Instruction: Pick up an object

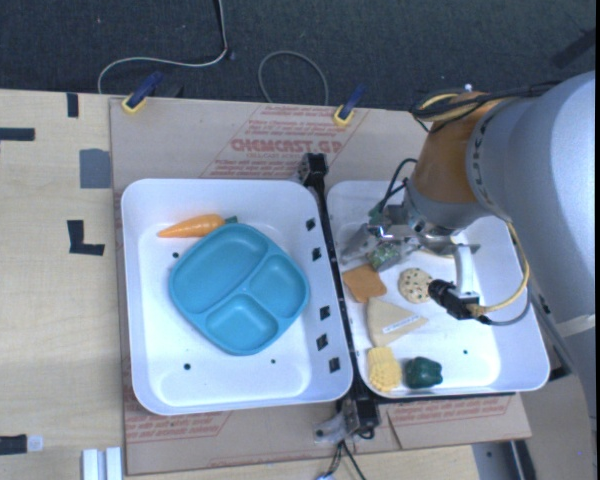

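Grey casing of the arm (pixel 520 158) takes the upper right and runs off the frame edge, so its upper links are cut off. An orange band (pixel 442 163) sits above the wrist, which bends down and leftward over the right-hand shallow white bin (pixel 525 373).

Take the round pale cookie with dark chips (pixel 413 285) as the marker. The gripper (pixel 380 243) hangs up and to the left of that cookie, near it, over a small greenish bit too blurred to name. Whether the gripper is spread or pressed together cannot be told.

Just left of the cookie lies a flat orange-tan square piece (pixel 363 284), close beneath the gripper. Below the cookie rests a pale cream wedge (pixel 392 320); whether the two touch is unclear. Farther below, a yellow ribbed corn piece (pixel 383 369) lies against the bin's near wall, with a dark green lump (pixel 422 372) just beside it. Right of the cookie, bare bin floor runs open to the far rim.

Well left of the cookie, past the black rail (pixel 325 268) between the bins, the left-hand shallow white bin (pixel 140 268) holds a sky-blue divided plastic plate (pixel 240 288). A long orange carrot (pixel 190 226) lies at the plate's upper-left edge. Bare floor rings the plate, widest along its lower side.
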`<state>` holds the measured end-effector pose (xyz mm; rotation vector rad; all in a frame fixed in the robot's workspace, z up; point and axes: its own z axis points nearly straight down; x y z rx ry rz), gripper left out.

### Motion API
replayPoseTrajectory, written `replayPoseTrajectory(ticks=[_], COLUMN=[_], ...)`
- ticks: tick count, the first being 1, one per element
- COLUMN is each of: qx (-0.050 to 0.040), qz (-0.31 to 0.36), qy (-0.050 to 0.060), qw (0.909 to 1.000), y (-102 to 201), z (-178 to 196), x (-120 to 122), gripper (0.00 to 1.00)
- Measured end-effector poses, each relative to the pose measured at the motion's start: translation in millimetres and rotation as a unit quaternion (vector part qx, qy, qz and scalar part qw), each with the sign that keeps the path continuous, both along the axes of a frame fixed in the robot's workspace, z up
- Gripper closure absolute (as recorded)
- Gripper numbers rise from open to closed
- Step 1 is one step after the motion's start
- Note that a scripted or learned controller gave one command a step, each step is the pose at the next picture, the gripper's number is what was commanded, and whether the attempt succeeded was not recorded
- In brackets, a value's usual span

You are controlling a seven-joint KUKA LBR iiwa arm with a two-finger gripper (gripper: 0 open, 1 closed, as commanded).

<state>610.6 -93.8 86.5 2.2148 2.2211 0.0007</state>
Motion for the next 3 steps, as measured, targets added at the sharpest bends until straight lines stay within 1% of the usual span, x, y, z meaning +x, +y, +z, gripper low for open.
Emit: replayPoseTrajectory(ticks=[1, 2, 3], qx=[0.0014, 0.0012, 0.0027], qz=[-0.001, -0.001, 0.003], qy=[0.001, -0.001, 0.0], qw=[1.0, 1.0, 1.0], y=[-2, -2, 82], z=[-1, 10, 103], x=[23, 24, 18], gripper=[0.0, 1.0, 1.0])
